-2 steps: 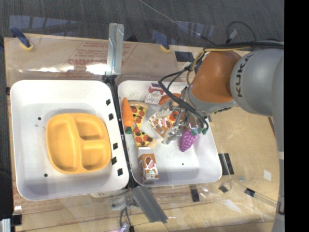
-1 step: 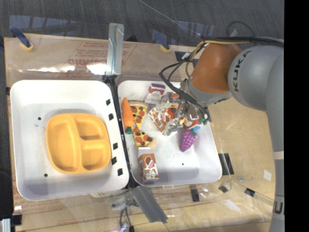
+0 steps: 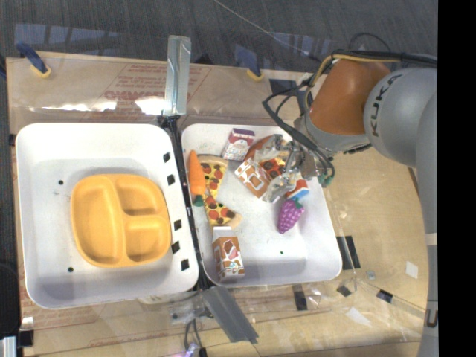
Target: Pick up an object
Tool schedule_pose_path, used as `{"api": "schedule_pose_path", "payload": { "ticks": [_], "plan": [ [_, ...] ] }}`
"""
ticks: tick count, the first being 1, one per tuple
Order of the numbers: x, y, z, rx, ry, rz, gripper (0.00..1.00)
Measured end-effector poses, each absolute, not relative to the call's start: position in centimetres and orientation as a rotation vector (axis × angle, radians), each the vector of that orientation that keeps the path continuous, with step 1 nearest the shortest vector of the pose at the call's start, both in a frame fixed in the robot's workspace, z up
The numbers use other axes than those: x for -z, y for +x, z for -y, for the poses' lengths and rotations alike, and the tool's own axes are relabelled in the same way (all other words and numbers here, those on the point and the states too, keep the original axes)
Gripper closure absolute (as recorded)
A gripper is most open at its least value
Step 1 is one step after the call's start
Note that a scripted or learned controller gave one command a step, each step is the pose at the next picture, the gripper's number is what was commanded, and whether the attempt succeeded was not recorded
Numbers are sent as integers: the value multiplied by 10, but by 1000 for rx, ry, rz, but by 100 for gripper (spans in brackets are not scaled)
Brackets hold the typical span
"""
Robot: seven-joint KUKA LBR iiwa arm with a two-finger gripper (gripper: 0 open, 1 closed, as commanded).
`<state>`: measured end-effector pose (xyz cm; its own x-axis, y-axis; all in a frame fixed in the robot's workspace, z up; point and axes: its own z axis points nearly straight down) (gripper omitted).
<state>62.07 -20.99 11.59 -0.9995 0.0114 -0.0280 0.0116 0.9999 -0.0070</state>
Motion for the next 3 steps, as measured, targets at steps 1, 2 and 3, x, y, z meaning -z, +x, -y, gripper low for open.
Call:
{"api": "schedule_pose_path", "payload": {
  "ticks": [1, 2, 3],
  "plan": [
    [-94, 642, 208, 2, -195, -3131, 0],
    [-94, 609, 209, 0, 109, -3136, 0],
    [-93, 631, 166, 0, 455, -3104, 0]
  ]
}}
